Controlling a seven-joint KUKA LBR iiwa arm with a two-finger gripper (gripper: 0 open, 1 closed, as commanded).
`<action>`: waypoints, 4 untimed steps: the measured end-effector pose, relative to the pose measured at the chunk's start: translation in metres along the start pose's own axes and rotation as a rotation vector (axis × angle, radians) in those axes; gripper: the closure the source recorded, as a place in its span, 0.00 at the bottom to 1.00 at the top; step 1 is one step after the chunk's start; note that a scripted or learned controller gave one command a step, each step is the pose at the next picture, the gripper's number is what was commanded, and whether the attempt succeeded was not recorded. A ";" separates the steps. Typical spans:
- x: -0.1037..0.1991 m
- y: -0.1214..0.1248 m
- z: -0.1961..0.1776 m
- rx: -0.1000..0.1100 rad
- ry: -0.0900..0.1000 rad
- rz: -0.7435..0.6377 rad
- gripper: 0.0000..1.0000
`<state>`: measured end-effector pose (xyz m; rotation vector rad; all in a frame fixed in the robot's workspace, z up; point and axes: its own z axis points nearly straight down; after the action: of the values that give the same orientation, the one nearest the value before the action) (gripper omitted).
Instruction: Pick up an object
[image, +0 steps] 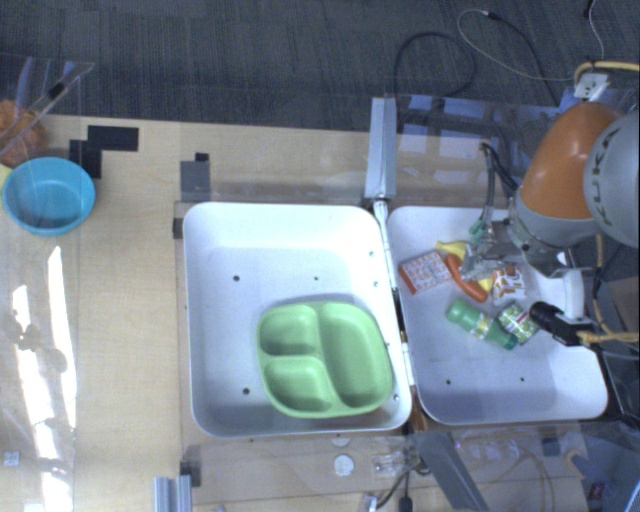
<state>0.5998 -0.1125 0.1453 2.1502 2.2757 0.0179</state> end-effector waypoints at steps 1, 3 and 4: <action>0.000 0.000 0.000 0.000 0.000 0.000 0.00; 0.001 0.002 -0.012 -0.006 0.000 -0.001 0.00; -0.028 0.063 0.059 0.009 -0.002 0.034 0.00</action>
<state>0.6648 -0.1364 0.0873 2.1918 2.2421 0.0061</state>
